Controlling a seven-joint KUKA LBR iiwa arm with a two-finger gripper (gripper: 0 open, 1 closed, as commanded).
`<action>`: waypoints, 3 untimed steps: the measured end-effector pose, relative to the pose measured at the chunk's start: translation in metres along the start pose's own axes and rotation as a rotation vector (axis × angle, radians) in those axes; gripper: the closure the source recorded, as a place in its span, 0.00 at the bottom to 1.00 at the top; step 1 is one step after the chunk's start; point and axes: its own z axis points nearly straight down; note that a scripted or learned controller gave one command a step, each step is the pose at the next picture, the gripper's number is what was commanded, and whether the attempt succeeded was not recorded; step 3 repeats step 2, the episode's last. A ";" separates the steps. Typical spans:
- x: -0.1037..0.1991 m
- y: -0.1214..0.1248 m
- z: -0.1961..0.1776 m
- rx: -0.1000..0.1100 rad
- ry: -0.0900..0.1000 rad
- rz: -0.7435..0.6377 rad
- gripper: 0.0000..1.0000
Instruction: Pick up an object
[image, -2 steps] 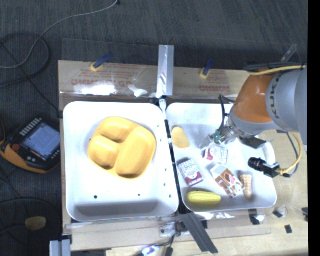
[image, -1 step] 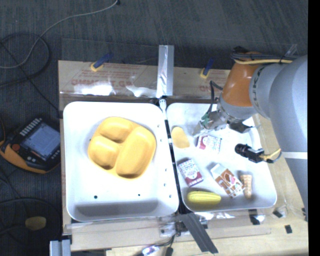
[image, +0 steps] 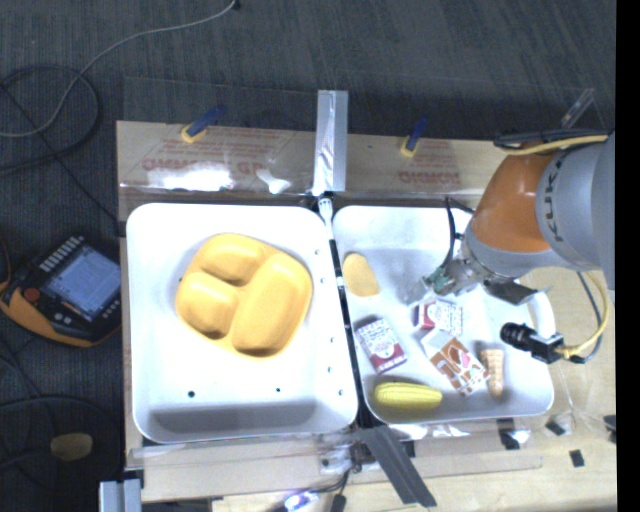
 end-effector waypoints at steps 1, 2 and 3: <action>0.057 0.026 -0.086 0.026 0.013 0.078 1.00; 0.057 0.026 -0.086 0.026 0.013 0.078 0.00; 0.057 0.026 -0.086 0.026 0.013 0.078 0.00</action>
